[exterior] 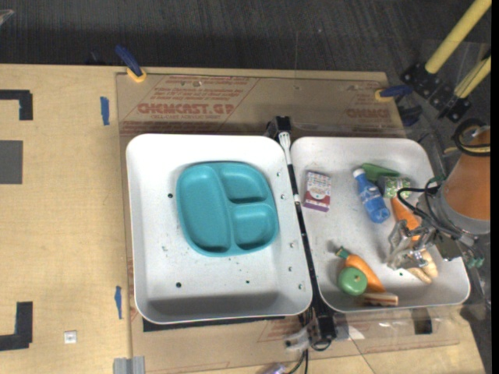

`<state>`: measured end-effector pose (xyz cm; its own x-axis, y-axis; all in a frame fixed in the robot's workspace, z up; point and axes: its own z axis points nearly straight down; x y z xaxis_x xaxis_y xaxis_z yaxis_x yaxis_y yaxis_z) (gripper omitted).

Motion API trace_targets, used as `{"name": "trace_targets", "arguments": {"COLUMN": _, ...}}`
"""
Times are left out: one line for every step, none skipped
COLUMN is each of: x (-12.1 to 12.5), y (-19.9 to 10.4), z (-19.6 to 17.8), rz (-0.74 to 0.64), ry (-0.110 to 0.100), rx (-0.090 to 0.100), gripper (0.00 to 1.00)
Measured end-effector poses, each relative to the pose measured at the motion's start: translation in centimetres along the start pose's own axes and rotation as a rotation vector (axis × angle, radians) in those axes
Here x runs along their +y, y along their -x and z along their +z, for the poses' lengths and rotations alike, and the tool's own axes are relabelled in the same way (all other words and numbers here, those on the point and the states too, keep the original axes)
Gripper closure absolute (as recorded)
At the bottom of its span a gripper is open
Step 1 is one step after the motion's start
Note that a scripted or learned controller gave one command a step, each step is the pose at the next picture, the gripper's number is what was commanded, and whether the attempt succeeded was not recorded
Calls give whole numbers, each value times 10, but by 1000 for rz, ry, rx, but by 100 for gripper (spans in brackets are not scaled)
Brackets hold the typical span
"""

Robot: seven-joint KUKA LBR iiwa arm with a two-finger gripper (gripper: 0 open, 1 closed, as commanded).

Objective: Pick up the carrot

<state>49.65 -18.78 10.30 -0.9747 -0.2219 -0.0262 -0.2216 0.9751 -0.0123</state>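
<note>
The carrot [368, 272] is orange with a small green top and lies slantwise at the front of the right bin [343, 156]. A round green toy [352, 282] rests against its left side. My gripper [407, 252] is low inside the same bin, just right of the carrot and apart from it. The grey arm with its orange band [470, 187] reaches in from the right. Wires and the wrist hide the gripper's tips, and I see nothing of the carrot in them.
The right bin also holds a white and purple box [317, 190], a blue bottle [373, 198], a green toy [382, 173], an orange piece [405, 211] behind the gripper and a tan piece [426, 270] at its right. The left bin [148, 232] holds a teal divided plate [226, 206].
</note>
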Motion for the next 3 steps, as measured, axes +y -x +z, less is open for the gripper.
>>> {"name": "trace_targets", "arguments": {"x": 59, "y": 47, "z": 12, "rz": -186, "ry": 5, "rx": 9, "gripper": 100}}
{"name": "trace_targets", "arguments": {"x": 60, "y": 47, "z": 13, "rz": -186, "ry": 7, "rx": 9, "gripper": 0}}
{"name": "trace_targets", "arguments": {"x": 80, "y": 18, "z": 11, "rz": -279, "ry": 4, "rx": -2, "gripper": 0}}
